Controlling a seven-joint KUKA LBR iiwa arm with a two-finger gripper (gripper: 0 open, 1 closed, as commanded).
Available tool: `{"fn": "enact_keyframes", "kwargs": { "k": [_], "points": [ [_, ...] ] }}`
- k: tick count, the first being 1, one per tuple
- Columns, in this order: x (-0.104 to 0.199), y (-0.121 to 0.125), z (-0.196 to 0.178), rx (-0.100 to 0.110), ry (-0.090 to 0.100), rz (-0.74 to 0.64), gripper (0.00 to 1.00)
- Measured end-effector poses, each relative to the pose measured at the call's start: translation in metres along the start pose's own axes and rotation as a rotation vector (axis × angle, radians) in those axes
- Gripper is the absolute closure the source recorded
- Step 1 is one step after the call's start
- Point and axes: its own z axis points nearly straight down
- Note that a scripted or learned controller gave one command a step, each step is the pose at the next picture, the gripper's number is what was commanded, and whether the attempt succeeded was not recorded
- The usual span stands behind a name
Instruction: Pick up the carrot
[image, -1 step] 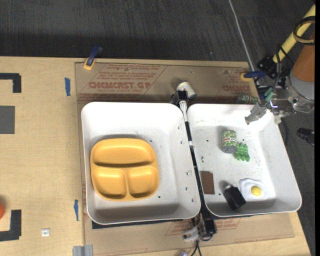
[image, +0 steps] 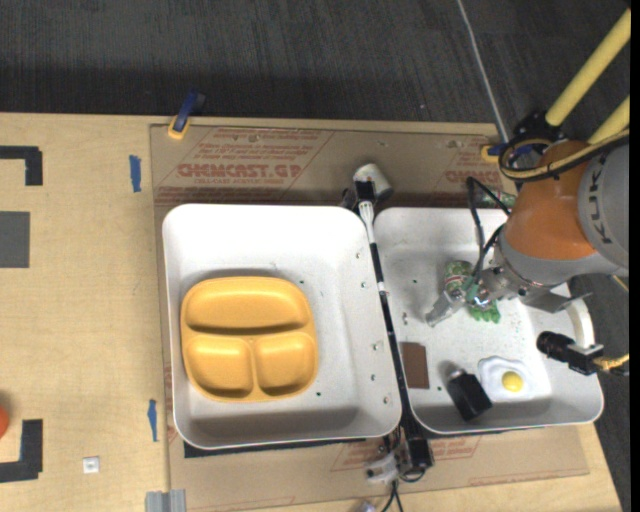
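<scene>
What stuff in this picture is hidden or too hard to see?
- Carrot: none can be made out in the camera view; the arm covers part of the right bin.
- Gripper: its fingers blur into green bits.
- Red thing: cut off by the left edge.

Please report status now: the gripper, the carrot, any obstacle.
Two-finger gripper low in right white bin. Carrot not identified. Green leafy item, fried-egg toy, black block nearby.
</scene>
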Motion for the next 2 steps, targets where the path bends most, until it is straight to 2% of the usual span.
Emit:
{"fn": "enact_keyframes", "kwargs": {
  "k": [1,2],
  "points": [
    [0.114,-0.039,-0.083,0.001,0.001,0.049,0.00],
    [0.145,-0.041,-0.083,0.001,0.001,-0.212,0.00]
  ]
}}
